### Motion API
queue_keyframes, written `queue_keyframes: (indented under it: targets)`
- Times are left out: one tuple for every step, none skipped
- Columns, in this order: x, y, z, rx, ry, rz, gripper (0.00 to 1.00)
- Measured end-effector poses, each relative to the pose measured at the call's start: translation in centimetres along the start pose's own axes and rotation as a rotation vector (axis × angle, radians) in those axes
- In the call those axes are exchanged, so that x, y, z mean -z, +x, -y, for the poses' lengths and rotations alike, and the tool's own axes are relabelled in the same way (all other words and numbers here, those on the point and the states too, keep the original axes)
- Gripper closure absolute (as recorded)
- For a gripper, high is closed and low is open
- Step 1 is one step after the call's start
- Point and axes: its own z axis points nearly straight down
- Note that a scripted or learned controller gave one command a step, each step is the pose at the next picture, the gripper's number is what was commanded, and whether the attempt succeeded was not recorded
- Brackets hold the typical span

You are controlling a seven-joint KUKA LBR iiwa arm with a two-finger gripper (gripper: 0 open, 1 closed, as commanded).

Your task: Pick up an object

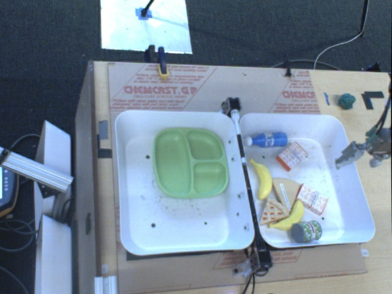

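At the right edge of the desk (184,84) the claw (354,153) hangs over the right rim of the right bin (343,127); I cannot tell if it is apart or together. In this bin lie a blue bottle (267,140), two bananas (263,179), two small red-and-white boxes (292,155) and a can (305,231). The left bin (131,164) holds a green divided plate (190,163).
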Motion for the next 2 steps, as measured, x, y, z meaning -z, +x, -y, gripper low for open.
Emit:
queue_keyframes:
  targets:
    - [-13.0,6.9,-6.6,0.001,0.004,-0.003,0.0]
    - [-18.1,9.0,-8.5,-0.001,-0.005,0.002,0.0]
